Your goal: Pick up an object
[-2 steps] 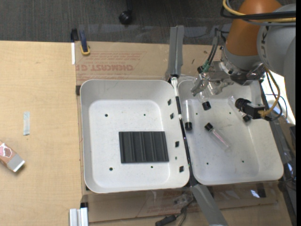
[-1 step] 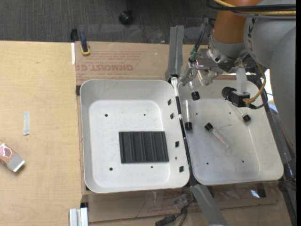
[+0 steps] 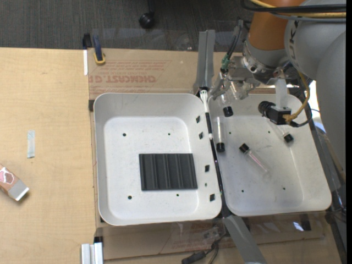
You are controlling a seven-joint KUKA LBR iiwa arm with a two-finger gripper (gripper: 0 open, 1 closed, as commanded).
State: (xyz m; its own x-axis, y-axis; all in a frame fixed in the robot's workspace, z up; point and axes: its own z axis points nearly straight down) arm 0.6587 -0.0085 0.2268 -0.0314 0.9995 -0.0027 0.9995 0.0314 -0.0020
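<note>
Camera view: claw [image 3: 231, 92] hangs over the right bin's [image 3: 308, 197] far-left corner; finger state cannot be told. Clear syringe [image 3: 256, 159] lies below-right of claw, well apart. Black ribbed block [image 3: 168, 171] sits far lower-left, in left bin [image 3: 110, 202].

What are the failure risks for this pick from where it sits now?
1. The gripper hangs at the right bin's back left corner, close to the wall between the bins; a descent there may clip the rim.
2. The clear tube is thin, see-through and lies flat, so it could slip or be missed.
3. The dark ribbed block in the left bin looks wide and may not fit the gripper.
</note>
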